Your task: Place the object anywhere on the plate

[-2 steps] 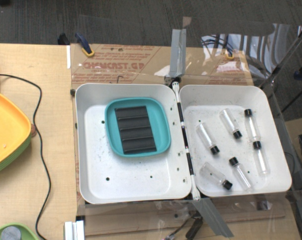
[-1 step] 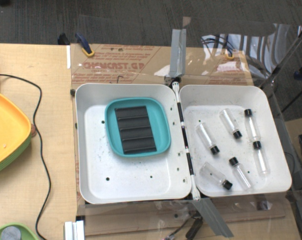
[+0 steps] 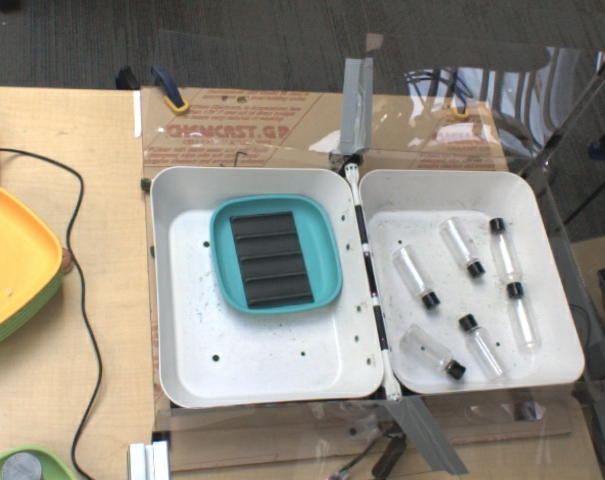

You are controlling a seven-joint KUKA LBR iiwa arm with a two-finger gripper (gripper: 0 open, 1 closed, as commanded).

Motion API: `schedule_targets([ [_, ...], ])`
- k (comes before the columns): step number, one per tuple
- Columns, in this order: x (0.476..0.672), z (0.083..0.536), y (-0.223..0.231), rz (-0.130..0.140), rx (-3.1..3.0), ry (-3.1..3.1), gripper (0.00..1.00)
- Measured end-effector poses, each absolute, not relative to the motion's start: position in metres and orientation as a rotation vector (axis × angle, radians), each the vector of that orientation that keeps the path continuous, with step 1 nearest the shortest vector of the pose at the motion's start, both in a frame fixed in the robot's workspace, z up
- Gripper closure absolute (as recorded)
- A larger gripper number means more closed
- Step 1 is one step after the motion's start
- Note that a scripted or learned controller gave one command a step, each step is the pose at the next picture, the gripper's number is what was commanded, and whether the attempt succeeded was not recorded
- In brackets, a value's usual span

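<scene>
Teal squarish plate [image 3: 277, 255] — ribbed black insert; clear black-capped vials [image 3: 461, 247].

The plate [image 3: 276, 255] looks like smooth teal plastic with a slight sheen; the ribbed pad [image 3: 271, 259] on it is matt dark grey, rubbery in look; both bins [image 3: 182, 298] are glossy white plastic, speckled with small dark marks; the vials [image 3: 416, 277] are clear, glass or plastic I cannot tell, with black caps; the bench [image 3: 62, 118] has a pale matt wood-grain surface; the cardboard [image 3: 242, 128] behind is brown, matt, printed red.
</scene>
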State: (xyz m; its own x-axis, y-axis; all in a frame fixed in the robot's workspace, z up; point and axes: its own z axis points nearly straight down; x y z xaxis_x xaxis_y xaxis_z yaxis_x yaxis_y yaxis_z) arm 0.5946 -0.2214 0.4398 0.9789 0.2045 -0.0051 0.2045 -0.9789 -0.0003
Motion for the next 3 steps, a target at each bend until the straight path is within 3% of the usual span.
schedule_targets([
  [3,0.645,0.439,-0.221,-0.009,3.125,0.324,0.0],
])
